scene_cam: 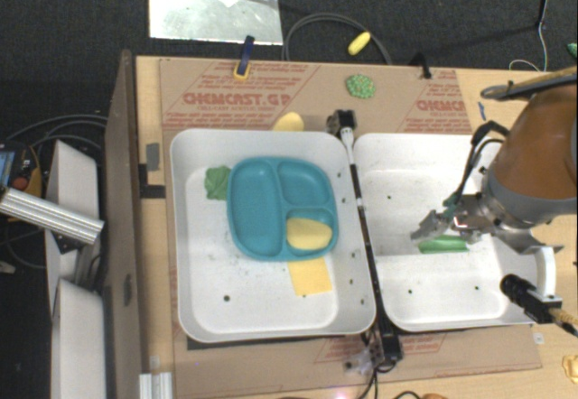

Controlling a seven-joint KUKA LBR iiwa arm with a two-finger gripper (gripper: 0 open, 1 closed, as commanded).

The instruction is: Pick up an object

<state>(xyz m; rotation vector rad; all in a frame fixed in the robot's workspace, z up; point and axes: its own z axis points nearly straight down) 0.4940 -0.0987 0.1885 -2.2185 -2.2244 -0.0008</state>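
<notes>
The gripper (pixel 437 224) hangs low in the right bin (pixel 397 298), whether it has hold of anything I cannot tell, just above a green pod (pixel 442 245) that looks light, slim and slippery, best pinched across its middle.

The arm (pixel 533 162) reaches in from the right, wrist angled down.

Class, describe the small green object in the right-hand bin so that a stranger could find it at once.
Look in the right shallow white bin, at its right half beside the arm's gripper. There a slim green stick-shaped object lies flat on the bin floor, the bin's one coloured item.
</notes>
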